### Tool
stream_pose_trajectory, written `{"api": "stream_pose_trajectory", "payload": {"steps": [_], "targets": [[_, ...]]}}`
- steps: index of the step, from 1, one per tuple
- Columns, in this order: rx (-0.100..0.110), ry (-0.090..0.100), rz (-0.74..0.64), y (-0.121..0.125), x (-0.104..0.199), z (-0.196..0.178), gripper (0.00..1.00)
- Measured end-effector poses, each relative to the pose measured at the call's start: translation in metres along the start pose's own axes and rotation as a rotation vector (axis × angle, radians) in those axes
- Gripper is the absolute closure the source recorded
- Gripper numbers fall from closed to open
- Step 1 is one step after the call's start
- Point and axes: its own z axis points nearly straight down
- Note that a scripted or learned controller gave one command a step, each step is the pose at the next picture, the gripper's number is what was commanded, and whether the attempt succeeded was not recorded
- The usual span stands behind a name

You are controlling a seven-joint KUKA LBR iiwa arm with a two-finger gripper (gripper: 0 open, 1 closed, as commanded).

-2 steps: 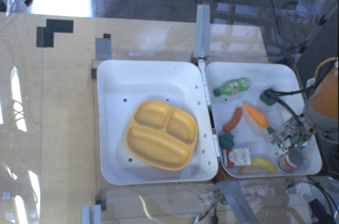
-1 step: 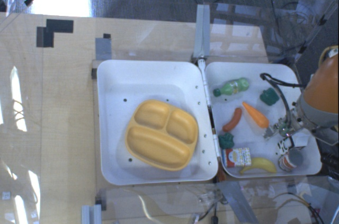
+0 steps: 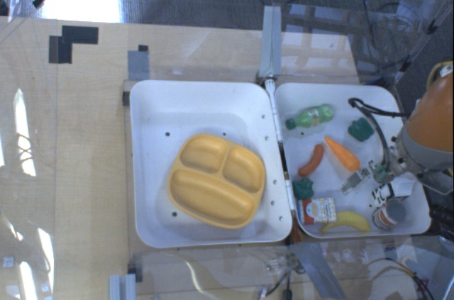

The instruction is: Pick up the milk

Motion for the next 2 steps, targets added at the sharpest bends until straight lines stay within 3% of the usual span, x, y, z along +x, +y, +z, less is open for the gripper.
{"api": "stream_pose_trajectory", "payload": {"steps": [1,2], "targets": [[-0.004,-0.002,-0.038,-0.019,-0.045,0.058,0.00],[-0.005,-0.005,-0.241,0.032,-0.070,0.058,0.00]]}}
